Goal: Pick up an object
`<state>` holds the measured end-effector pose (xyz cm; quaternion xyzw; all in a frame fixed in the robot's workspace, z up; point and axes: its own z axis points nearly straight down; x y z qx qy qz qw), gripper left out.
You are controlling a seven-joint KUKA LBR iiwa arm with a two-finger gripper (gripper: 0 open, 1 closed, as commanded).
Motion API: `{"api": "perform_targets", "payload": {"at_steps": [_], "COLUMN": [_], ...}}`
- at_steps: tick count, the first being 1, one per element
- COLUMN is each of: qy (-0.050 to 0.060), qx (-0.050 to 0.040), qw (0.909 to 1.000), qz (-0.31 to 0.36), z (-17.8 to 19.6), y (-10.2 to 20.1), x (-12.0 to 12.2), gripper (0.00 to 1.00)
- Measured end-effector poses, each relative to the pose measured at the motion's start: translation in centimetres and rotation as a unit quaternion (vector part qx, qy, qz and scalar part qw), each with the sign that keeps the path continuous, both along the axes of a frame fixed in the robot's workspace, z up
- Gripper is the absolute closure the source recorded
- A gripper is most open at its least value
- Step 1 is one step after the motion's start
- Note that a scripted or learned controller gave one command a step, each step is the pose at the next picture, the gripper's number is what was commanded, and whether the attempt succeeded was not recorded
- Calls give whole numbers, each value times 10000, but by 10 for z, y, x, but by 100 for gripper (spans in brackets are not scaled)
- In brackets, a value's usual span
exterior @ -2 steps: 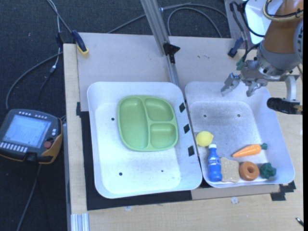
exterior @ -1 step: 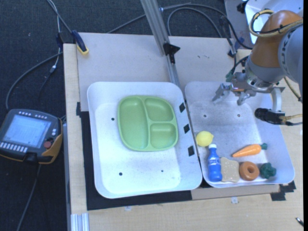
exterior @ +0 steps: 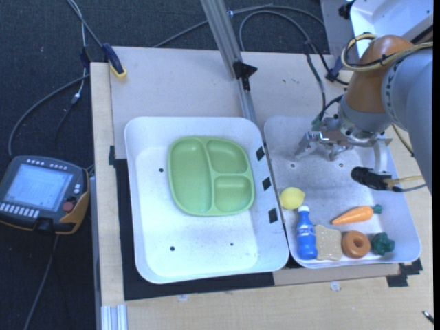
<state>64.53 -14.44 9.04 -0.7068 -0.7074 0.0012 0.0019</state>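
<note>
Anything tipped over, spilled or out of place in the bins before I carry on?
Nothing looks spilled or damaged. The blue bottle lies on its side in the right bin, crowded against the slice of bread, doughnut and carrot. The green plate sits flat in the left bin.

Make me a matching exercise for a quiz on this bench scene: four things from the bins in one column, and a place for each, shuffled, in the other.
Things:
1. green divided plate
2. lemon
3. blue bottle
4. carrot

Places:
A. right bin, just above the doughnut
B. in the left bin
C. right bin, by its left wall, above the bottle
D. right bin, front left, beside the slice of bread

Pairs: 1-B, 2-C, 3-D, 4-A
</note>
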Motion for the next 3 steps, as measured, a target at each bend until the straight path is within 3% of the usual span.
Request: {"api": "perform_targets", "payload": {"at_steps": [1, 3], "qy": [-29, -49], "qx": [-3, -9], "qw": [10000, 10000], "qz": [0, 4], "z": [14, 105], "y": [0, -1], "x": [2, 0], "gripper": [100, 100]}}
